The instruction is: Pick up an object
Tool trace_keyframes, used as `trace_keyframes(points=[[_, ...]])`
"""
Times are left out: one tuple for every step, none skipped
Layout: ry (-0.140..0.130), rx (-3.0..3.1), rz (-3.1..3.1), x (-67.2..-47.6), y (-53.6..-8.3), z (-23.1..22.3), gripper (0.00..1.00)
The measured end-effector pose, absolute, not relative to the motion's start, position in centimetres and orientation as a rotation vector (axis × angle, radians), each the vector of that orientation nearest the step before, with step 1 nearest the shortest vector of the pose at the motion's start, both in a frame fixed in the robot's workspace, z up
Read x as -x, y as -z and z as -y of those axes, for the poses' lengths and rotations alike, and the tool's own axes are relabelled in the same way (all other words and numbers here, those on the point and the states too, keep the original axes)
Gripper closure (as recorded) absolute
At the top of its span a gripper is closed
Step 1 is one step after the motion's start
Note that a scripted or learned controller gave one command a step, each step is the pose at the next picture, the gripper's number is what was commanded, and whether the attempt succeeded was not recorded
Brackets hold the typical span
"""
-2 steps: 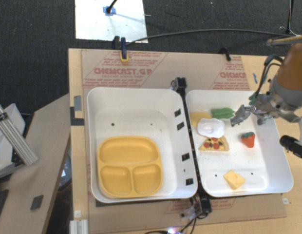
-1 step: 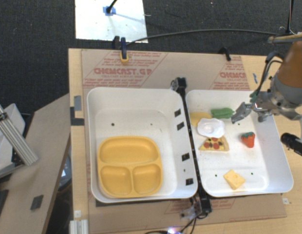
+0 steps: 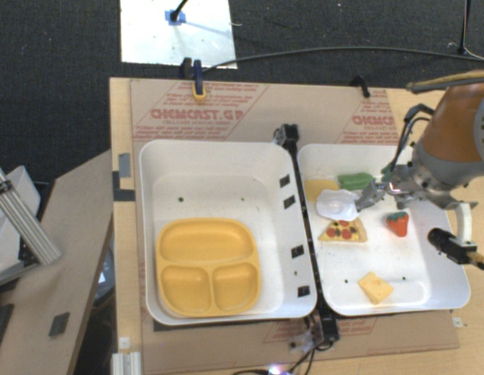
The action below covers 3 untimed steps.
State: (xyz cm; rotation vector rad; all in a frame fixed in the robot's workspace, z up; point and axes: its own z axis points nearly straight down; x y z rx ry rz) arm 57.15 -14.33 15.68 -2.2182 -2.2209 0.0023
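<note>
- Yellow divided tray [image 3: 209, 266] sits at the left bin's [image 3: 226, 156] near edge.
- Right bin [image 3: 441, 287] holds toy food: cheese wedge [image 3: 375, 287], pizza slice [image 3: 343, 231], strawberry [image 3: 396, 223].
- Pincer [image 3: 370, 194] hovers by the white piece [image 3: 337, 205]; its grip I cannot tell, and nothing looks lifted yet.

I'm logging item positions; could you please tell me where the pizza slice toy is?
The triangular pizza slice toy lies in the right white bin, near its left wall, just below the crumpled white piece and left of the red strawberry toy.

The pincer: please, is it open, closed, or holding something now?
Pincer: cannot be told; it sits by the white object in the right bin.
</note>
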Motion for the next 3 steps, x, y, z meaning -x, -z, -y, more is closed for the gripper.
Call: trace_keyframes(points=[[-0.001, 2.218, 2.223, -57.9, -11.2, 14.0, 0.00], [0.014, 2.221, 2.223, -58.3, -8.9, 13.8, 0.00], [0.026, 2.225, 2.231, -58.7, -10.4, 13.7, 1.00]])
